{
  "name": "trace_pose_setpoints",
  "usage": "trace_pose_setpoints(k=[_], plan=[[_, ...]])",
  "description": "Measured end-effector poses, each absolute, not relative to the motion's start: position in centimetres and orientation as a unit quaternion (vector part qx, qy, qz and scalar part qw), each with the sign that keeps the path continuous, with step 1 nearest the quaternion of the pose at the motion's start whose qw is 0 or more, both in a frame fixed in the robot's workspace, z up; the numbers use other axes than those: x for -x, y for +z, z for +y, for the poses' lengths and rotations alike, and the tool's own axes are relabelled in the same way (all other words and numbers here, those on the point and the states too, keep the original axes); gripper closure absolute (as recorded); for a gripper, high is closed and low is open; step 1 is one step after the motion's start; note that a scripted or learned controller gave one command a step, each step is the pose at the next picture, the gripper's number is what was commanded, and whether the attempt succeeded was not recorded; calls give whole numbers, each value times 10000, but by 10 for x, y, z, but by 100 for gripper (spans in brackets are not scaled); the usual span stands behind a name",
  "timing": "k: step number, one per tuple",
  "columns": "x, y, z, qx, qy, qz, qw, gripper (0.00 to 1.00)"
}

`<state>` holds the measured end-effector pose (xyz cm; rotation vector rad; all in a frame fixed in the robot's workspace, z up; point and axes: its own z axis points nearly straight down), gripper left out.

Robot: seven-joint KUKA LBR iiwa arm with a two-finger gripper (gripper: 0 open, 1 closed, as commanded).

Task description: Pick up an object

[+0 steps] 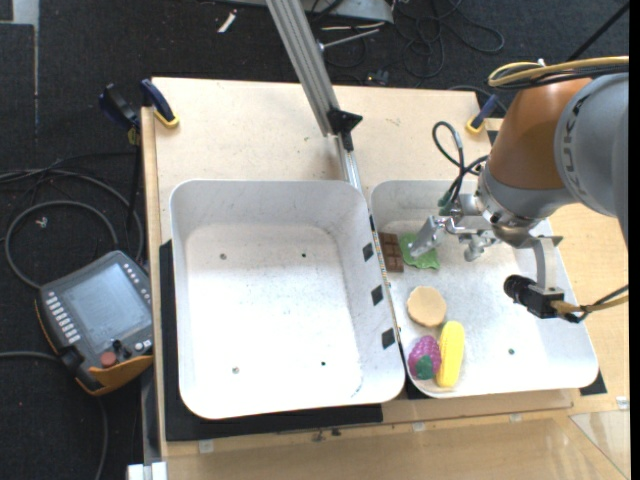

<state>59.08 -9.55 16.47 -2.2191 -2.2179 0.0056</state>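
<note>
Over right bin (560,363): gripper (452,236), fingers spread, gripping nothing, just beside green piece (424,256). Nearer front, apart from gripper: tan disc (427,306), yellow corn (451,353), pink berry (424,354). Brown block (392,252) by divider.

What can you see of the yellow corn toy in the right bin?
The yellow corn toy is a small, smooth, plastic-looking cob, plain yellow, lying flat with its long axis running roughly toward the bin's near rim. It sits in the near left part of the right bin, against a pink and green berry-like toy on its left, just below a tan round piece. The gripper is well away from it.
</note>
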Motion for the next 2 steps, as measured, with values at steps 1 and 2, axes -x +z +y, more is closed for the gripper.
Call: trace_pose_setpoints(k=[1,2], plan=[[-587,121,-96,7075,17,-7067,19,0],[-589,134,-96,7075,-3,-7067,-1,100]])
